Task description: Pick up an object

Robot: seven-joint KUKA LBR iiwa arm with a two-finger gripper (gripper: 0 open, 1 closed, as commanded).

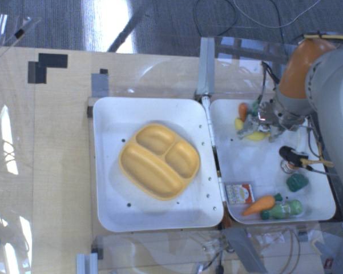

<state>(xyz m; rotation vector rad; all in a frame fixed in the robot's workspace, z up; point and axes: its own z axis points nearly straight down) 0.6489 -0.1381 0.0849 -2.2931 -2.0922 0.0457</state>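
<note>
End effector (261, 120) low in the right bin (248, 170), at its far end, directly over a yellow item (254, 135) (opening state: cannot tell, nothing visibly gripped). Orange piece (243, 111) just left of it. Carrot (259, 205), green bottle (283, 209) and small carton (239, 193) well nearer the camera. Yellow divided plate (160, 161) far left, in the left bin (108, 170).

Position: fixed above the bench (57, 170)
Facing: down at a slant
Coverage: both bins, left of and below the jaws
</note>
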